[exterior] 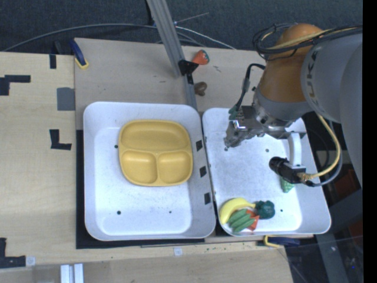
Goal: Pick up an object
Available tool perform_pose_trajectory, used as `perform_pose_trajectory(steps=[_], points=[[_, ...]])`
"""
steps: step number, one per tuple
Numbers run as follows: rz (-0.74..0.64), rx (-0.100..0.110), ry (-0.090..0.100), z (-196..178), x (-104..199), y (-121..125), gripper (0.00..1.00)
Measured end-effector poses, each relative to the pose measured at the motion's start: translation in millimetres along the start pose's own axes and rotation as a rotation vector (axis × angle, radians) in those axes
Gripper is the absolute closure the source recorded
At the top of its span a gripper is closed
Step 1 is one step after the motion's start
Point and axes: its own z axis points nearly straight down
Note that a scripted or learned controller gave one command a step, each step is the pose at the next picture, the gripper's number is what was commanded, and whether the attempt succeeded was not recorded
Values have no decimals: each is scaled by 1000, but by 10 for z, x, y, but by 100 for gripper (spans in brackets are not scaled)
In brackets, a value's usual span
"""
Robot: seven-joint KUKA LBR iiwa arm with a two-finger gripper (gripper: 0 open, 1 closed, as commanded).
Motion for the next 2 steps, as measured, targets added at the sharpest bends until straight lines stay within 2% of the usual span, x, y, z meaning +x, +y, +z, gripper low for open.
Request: perform_pose_trajectory(steps=[2], points=[[-1, 2, 0, 182, 1059, 161, 100]])
